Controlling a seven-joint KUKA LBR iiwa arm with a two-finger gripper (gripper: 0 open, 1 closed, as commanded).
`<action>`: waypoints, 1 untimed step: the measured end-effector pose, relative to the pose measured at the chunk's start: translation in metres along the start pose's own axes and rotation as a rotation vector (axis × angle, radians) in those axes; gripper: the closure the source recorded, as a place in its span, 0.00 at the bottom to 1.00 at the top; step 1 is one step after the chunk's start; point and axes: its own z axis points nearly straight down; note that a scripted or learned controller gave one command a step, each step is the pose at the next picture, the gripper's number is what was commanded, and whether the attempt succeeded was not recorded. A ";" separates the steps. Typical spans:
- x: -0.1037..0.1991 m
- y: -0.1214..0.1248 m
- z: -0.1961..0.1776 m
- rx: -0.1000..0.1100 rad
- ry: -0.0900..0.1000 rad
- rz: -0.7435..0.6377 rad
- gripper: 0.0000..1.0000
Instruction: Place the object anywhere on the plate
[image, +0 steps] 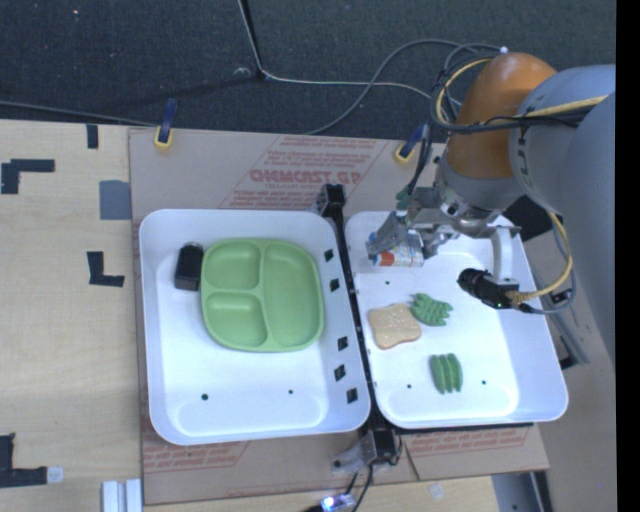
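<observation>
One gripper (398, 247) above right bin (520, 385).

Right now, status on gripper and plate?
Gripper over right bin, top left. Toast, two green pieces beside it. Green plate in left bin, black block beside.

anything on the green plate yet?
No. The green plate has all three compartments bare; the toast slice lies in the right bin.

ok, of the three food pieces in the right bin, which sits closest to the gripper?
The leafy green piece, the uppermost of the three. It lies just below the gripper, beside the tan toast slice; the green pod piece lies farthest, toward the bin's front.
</observation>
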 end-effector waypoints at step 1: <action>0.059 0.000 0.001 0.000 0.001 -0.002 1.00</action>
